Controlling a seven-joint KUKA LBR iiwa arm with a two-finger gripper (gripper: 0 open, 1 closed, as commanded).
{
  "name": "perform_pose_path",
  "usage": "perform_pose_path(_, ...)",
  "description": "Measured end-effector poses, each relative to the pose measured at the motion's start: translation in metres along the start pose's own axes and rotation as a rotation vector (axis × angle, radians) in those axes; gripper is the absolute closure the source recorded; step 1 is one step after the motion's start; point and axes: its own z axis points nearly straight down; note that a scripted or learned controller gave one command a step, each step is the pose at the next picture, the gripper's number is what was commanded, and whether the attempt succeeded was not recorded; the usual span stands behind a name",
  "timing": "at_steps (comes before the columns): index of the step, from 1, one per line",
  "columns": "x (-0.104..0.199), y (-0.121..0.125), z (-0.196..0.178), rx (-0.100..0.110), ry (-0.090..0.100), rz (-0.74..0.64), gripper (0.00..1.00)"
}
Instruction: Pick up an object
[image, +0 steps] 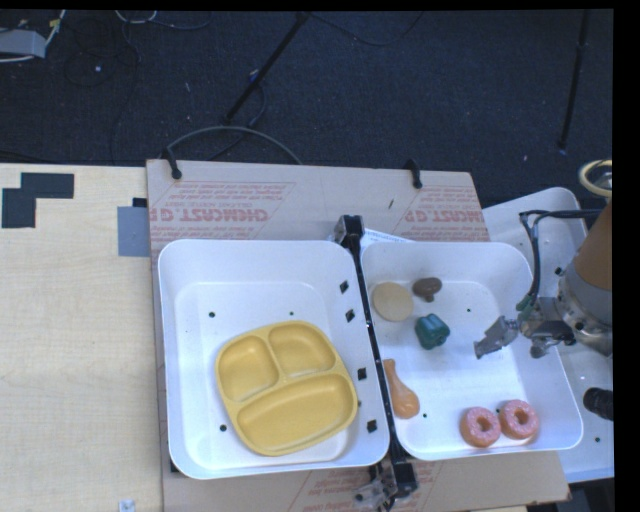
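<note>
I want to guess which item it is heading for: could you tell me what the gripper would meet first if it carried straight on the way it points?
The gripper points left across the right bin, so the teal object looks first in line, though height is unclear.

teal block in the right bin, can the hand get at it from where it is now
Probably yes. The teal block sits apart from the tan disc and brown piece, and bare bin floor lies between it and the hand to its right, so nothing seems to block the approach.
</note>
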Motion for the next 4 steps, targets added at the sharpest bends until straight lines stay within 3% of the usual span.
perform_pose_path(1, 0.0, 0.003, -0.006, -0.012, -0.003, -0.003, 0.0)
perform_pose_path(3, 0.007, 0.003, 0.11, -0.008, -0.001, -0.002, 0.0)
perform_pose_path(4, 0.005, 0.003, 0.098, -0.009, -0.002, 0.003, 1.0)
